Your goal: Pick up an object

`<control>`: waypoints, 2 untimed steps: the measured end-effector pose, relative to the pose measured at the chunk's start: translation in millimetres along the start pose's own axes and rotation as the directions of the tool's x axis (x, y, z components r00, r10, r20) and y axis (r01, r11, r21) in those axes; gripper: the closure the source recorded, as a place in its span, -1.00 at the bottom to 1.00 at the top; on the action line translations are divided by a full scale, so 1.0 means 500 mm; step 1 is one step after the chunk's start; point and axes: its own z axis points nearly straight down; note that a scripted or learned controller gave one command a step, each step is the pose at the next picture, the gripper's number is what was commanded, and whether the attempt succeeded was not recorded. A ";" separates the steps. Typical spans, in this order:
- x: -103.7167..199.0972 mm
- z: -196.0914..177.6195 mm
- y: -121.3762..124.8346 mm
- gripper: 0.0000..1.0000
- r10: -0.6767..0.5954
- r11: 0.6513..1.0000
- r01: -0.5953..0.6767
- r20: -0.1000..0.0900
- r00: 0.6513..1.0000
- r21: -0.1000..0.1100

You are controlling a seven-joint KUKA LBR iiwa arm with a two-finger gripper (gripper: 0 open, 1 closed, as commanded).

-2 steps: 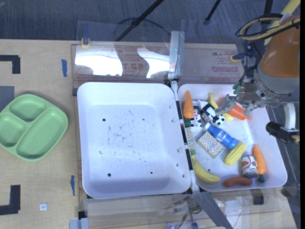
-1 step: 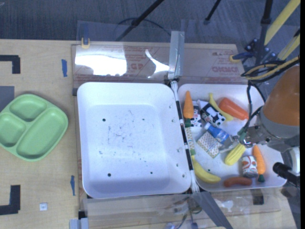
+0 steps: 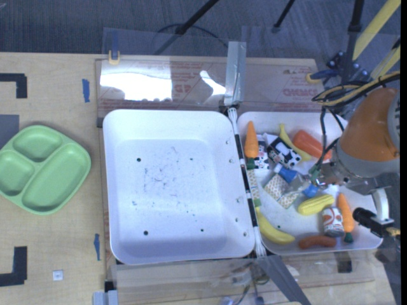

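Green divided plate (image 3: 43, 168) sits far left on the desk (image 3: 51, 259), well apart from everything, no risk there. Left bin (image 3: 121, 132) holds nothing to grab. Right bin (image 3: 267, 121) is crowded: carrot (image 3: 252, 138) by the divider, banana (image 3: 275, 229) along the front left, patterned packet (image 3: 280, 190), corn cob (image 3: 315, 204), red sausage (image 3: 315, 241), small can (image 3: 331, 220), second carrot (image 3: 345, 212).

Risk, as a judgement: items touch or overlap, so a descent likely nudges neighbours, or clamps two, or slips off rounded toys.

Pincer (image 3: 317, 178) is low over the bin's middle, just above the corn cob and beside the packet. Whether it's released or clenched: cannot tell, the wrist hides it.
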 end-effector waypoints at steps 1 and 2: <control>-0.001 -0.023 0.005 1.00 0.001 1.000 -0.001 0.002 1.000 -0.009; 0.135 -0.183 0.183 1.00 0.246 0.969 -0.246 0.004 0.969 0.009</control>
